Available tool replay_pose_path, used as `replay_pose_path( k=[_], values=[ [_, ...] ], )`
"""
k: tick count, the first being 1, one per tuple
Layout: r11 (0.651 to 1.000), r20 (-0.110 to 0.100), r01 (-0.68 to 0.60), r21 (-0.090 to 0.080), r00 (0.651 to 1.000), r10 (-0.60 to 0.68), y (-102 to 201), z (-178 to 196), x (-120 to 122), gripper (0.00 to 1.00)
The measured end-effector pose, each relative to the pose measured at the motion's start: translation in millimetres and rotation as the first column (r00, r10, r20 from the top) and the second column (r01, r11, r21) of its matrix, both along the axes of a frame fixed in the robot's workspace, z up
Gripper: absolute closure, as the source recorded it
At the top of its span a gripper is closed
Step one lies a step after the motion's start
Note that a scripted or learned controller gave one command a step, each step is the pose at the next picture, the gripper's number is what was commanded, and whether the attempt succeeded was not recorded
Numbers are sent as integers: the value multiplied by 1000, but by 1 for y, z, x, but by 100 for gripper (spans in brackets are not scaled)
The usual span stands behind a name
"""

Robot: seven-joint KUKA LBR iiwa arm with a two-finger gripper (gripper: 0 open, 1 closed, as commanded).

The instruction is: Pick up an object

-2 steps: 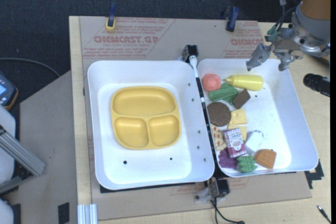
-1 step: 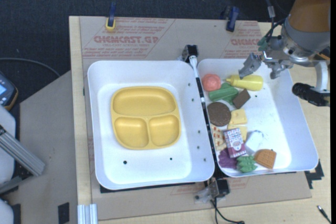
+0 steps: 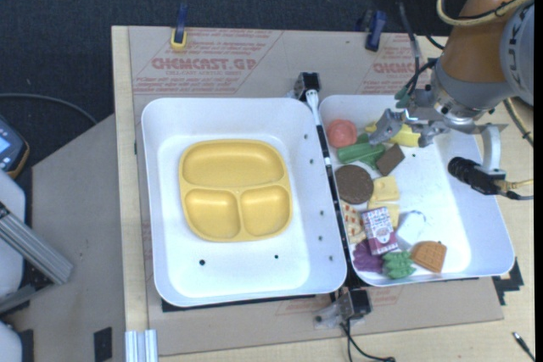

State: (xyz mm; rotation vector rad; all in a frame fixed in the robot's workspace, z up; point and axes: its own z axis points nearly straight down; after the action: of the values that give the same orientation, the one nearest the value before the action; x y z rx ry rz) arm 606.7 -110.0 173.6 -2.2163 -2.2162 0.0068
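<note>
Gripper (image 3: pixel 399 121) at 12 o'clock of right bin (image 3: pixel 475 216), grip state unclear; I'd center on 1 item, yellow piece (image 3: pixel 408 136), before closing, avoiding green (image 3: pixel 360 153).

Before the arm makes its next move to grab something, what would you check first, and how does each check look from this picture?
1. Gripper over the right bin, where the toy food lies: ok; it sits above the bin's upper part.
2. Something graspable near it: ok; a yellow piece, a green vegetable and a small brown block lie close by.
3. Already holding an object: cannot tell; the wrist hides the fingertips.
4. Target free of neighbours: not ok; those pieces touch or overlap one another.
5. Yellow divided tray in the left bin out of the way: ok.
6. Cable and black part beside the arm clear of the food: ok.
</note>
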Motion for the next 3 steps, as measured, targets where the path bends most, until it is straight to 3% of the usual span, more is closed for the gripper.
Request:
replay_pose_path(
  k=[1, 2, 3],
  values=[
    [1000, 1, -1, 0, 1000, 1, 11, -56, -2, 0],
    [1000, 13, 2, -1, 1000, -2, 11, -86, 0, 0],
    [1000, 13, 2, -2, 1000, -2, 11, -75, 0, 100]
  ],
)
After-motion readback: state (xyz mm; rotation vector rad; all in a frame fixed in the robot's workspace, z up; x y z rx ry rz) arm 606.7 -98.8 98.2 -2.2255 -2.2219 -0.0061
